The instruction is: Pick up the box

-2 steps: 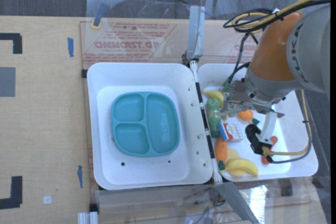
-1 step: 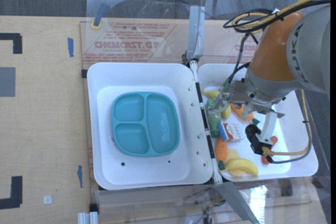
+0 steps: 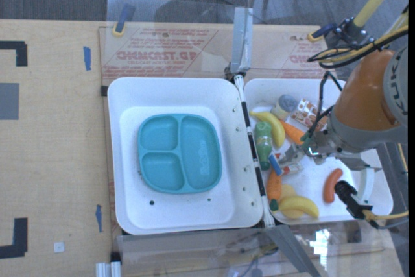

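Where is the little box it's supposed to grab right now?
The box lies in the right-hand bin, near its back edge, beside a grey can and just behind a carrot, with the arm over it.

Left bin [image 3: 123, 139]: 1 teal 3-section plate [image 3: 179, 154]. Right bin [image 3: 382, 194]: 2 bananas [image 3: 271, 126], green bottle [image 3: 263, 143], carrot [image 3: 274, 186], sausage [image 3: 331, 184], box [image 3: 302, 116]. Gripper [image 3: 290, 156] low among the clutter, beside the bottle.
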Controlling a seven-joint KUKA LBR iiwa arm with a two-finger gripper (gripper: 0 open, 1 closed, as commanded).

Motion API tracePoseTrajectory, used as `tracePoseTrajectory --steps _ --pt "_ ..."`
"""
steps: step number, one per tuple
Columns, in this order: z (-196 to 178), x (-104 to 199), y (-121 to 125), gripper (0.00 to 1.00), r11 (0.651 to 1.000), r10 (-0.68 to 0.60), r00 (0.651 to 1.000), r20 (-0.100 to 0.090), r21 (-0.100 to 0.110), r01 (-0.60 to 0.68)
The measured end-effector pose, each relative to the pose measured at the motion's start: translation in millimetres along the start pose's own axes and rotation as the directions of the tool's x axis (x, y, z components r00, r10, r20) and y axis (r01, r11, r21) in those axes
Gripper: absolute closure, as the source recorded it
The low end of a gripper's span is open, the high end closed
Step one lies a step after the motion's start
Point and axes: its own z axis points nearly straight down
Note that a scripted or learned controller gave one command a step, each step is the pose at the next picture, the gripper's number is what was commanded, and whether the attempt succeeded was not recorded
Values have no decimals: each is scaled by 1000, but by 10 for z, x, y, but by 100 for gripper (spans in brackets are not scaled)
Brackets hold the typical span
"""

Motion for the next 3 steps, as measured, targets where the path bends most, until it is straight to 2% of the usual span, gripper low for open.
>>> tracePoseTrajectory --steps 1,2,3 --pt "460 -145 130 0 995 -95 995 1 -9 95" --pt "464 -235 926 0 999 -41 999 5 -9 41" --pt "353 -234 936 100 999 -44 999 8 -12 44"
